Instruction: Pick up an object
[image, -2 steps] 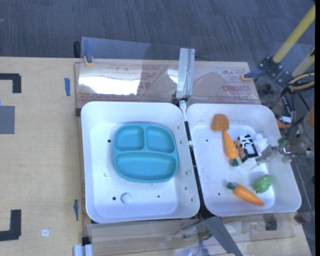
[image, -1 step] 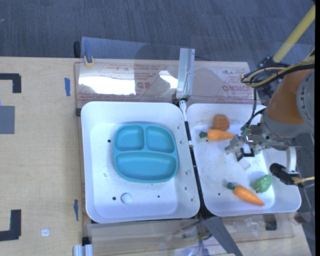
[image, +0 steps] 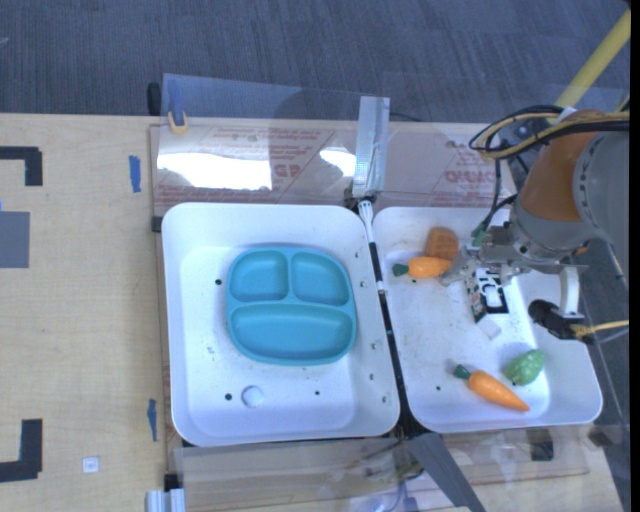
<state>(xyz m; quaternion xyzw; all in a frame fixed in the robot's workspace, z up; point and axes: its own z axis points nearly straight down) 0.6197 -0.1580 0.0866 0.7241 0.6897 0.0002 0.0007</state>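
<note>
Two shallow white bins sit side by side on the bench. The left bin (image: 190, 300) holds a blue three-compartment plate (image: 291, 304), lying flat near its centre, and a small white disc-like item (image: 253, 397) near the front edge, too small to identify. The right bin (image: 575, 400) contains the loose objects: a small toy carrot (image: 428, 267) near the back left part, with a brownish-orange lump (image: 442, 243) (possibly a bread piece; detail is insufficient) touching or just behind it; a larger toy carrot (image: 492, 388) lying at a slant toward the front, green stem end pointing left; and a green leafy vegetable toy (image: 525, 366) just beside that carrot's right end. The arm (image: 570, 190) enters from the right, orange band visible above the wrist, and the gripper (image: 487, 296) points down over the middle of the right bin, right of the small carrot and behind the larger one. Whether the gripper is apart or together cannot be determined from this angle, and no object is seen within it. A clear plastic panel (image: 260, 150) stands behind the bins.
</note>
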